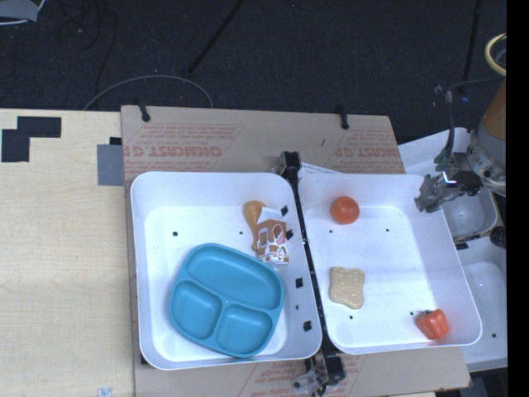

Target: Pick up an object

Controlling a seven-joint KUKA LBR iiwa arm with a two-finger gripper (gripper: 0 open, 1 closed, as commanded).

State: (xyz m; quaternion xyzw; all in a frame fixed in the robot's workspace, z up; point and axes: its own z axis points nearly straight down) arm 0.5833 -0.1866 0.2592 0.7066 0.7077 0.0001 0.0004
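Camera view: the gripper (431,190) hangs at the right rim of the right bin (388,346), over the rim rather than the floor of the bin; it carries nothing, and whether it stands parted or closed I cannot tell, because it reads as a small dark cluster against the white wall. The grey arm with its orange band (496,114) enters behind it from the right, which is probably why the tool sits at this near edge, poised before any reach inward.

The candidates for picking lie left of and below the gripper; the nearest is a round red-orange ball-like fruit (345,210), well to its left near the bin's back wall and lying clear of everything else, so it seems the easiest approach; a flat beige piece shaped like toast (347,287) lies further down and left, low against the floor and likely harder to pinch; a small orange-red pepper-like toy (433,323) sits almost straight below the gripper, tucked into the bin's near corner, where the walls may crowd a grasp.

Far to the left, beyond the black divider (302,255), the left bin (149,222) holds a blue sectioned plate (225,299), a small patterned carton (272,242) touching its upper edge, and a tan drumstick-like piece (253,215) just beside the carton.
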